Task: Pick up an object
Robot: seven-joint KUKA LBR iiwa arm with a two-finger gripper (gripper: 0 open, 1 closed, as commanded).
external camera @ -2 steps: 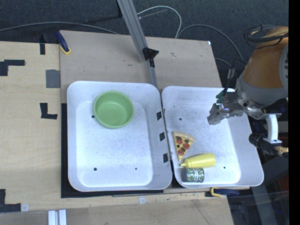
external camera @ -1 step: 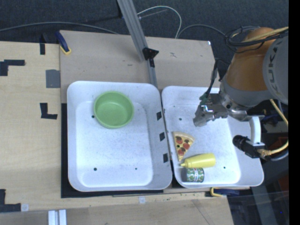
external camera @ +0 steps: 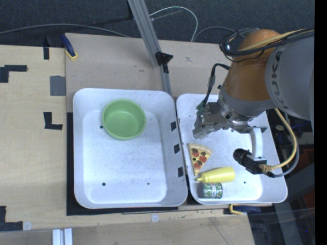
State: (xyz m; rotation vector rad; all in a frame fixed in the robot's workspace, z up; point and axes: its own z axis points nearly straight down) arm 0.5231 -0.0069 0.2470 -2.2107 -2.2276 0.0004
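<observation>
My gripper [external camera: 201, 130] hangs over the right bin [external camera: 271, 185], near that bin's left side, below the grey arm with its orange band. Just below the gripper lies a pizza-slice toy [external camera: 199, 156]. Further toward the front edge a yellow mustard bottle [external camera: 217, 175] lies on its side, with a small green can [external camera: 211, 190] against it. In the left bin [external camera: 92, 188] a green bowl [external camera: 123, 119] stands at the back. Nothing shows between the gripper and the toys below it.
A grey metal pole [external camera: 148, 32] slants down from the top to the gap between the bins. A black cable and connector [external camera: 250, 161] hang from the wrist over the right bin. Blue-and-yellow clamp [external camera: 69, 46] sits on the bench's back left.
</observation>
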